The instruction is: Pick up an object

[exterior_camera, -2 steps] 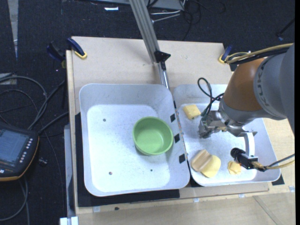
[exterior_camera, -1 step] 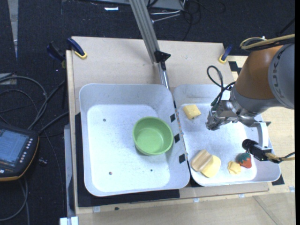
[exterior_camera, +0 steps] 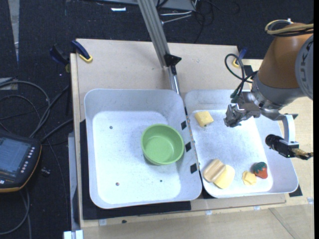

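In the left bin (exterior_camera: 99,133) a green bowl (exterior_camera: 162,144) sits near the right wall. The right bin (exterior_camera: 281,178) holds a pale yellow block (exterior_camera: 203,118) at its back left, a larger yellow piece (exterior_camera: 219,173) at the front, and a small yellow bit (exterior_camera: 248,178) beside a red and green strawberry-like toy (exterior_camera: 260,170) at the front right. My gripper (exterior_camera: 232,117) hangs over the back of the right bin, to the right of the yellow block. Nothing shows between its fingers.
A slanted metal pole (exterior_camera: 155,26) rises from the back of the bench between the bins. Cables (exterior_camera: 239,68) run by the wrist. A black fitting (exterior_camera: 279,144) juts from the arm over the right bin's right edge. A pendant (exterior_camera: 15,161) lies off the bench to the left.
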Available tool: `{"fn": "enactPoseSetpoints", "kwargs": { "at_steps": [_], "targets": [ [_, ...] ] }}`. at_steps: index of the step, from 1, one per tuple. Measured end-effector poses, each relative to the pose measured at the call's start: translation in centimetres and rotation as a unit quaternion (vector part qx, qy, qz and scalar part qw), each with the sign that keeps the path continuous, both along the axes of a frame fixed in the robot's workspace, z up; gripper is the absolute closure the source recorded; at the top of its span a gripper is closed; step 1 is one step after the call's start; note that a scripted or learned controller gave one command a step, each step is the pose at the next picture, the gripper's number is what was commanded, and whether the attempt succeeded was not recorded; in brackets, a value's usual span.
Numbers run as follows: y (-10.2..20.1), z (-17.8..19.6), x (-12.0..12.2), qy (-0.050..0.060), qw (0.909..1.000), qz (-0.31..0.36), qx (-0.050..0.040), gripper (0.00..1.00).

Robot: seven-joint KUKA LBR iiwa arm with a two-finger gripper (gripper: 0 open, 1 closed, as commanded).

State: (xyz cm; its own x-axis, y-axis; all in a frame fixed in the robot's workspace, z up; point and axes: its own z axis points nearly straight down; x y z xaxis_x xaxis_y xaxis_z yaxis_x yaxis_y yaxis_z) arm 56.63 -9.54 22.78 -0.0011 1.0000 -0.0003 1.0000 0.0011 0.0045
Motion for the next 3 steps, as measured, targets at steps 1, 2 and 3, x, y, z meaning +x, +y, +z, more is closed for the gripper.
{"fn": "enactPoseSetpoints", "kwargs": {
  "at_steps": [1, 2, 3],
  "targets": [
    [0.0, 1.0, 0.0, 0.002, 1.0000, 0.000, 0.0001, 1.00],
    [4.8, 1.9, -1.5, 0.002, 1.0000, 0.002, 0.0007, 1.00],
    [10.9, 1.6, -2.9, 0.002, 1.0000, 0.002, 0.0008, 1.00]
  ]
}}
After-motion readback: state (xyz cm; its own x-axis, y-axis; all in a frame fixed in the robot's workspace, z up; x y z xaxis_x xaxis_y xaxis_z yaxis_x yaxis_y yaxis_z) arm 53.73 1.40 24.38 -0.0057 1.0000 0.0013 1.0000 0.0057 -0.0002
